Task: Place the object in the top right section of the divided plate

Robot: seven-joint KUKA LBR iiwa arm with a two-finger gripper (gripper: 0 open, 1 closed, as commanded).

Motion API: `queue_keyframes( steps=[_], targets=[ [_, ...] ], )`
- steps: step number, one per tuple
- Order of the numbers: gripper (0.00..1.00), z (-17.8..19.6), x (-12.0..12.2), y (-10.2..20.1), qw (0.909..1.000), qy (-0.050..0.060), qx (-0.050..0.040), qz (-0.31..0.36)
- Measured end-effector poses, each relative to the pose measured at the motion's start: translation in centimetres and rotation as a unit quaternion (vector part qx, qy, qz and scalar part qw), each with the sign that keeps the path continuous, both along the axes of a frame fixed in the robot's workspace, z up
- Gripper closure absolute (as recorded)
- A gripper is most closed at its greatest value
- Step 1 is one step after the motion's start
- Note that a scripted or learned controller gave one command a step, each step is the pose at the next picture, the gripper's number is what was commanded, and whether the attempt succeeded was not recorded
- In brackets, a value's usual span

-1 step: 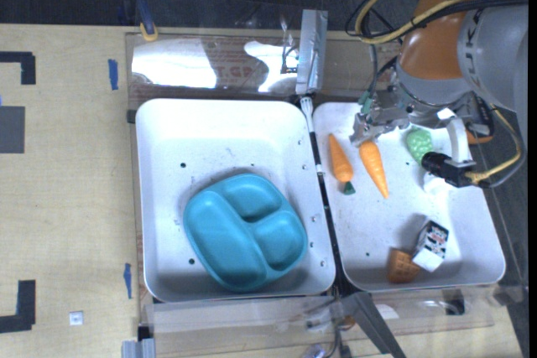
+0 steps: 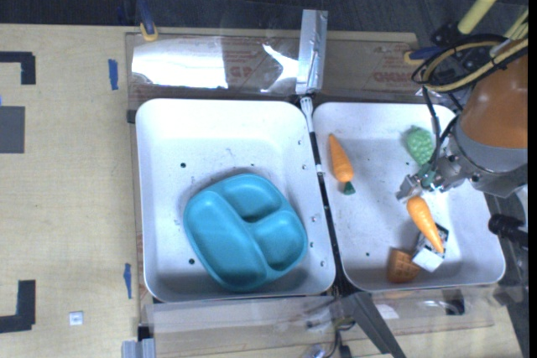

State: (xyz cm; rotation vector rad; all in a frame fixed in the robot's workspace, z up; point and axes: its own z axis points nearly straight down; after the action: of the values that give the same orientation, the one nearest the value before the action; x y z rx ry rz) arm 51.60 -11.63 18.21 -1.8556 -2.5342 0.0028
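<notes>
Bench: two shallow white bins side by side, left bin (image 2: 159, 138) and right bin (image 2: 369, 256).
Plate: blue divided plastic plate (image 2: 243, 230) lies in the left bin, tilted in view; three sections, one long and two smaller.
Arm: grey arm with orange band (image 2: 499, 117) reaches over the right bin from the right.
Gripper: two-finger gripper (image 2: 422, 183) sits low over the right bin, its tip at the top end of an orange toy carrot (image 2: 425, 220).
Gripper state: cannot tell; the tips are too small and cluttered to read, and I can't confirm a hold.
Task's thing, likely: that near carrot, lying loose on the right bin's floor, well apart from the plate.
Other items: second orange carrot with green stub (image 2: 340, 161) near the divider; green knobbly piece (image 2: 419, 143); brown-orange cup-like piece (image 2: 402, 265); small white block (image 2: 428, 258) touching the near carrot's lower end.
Handling, judged: light, stiff, smooth plastic; tapered, so it may slip or roll. Take it across the thick middle, not the tip.
</notes>
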Motion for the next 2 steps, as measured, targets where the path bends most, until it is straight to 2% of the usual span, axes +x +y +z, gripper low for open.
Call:
queue_keyframes(
  steps=[1, 2],
  targets=[
    [1.0, 1.9, -3.7, -5.3, 0.9998, 0.0, 0.0006, -0.018],
    [1.0, -5.7, -3.2, -7.3, 0.9999, -0.008, -0.0022, 0.014]
  ],
)
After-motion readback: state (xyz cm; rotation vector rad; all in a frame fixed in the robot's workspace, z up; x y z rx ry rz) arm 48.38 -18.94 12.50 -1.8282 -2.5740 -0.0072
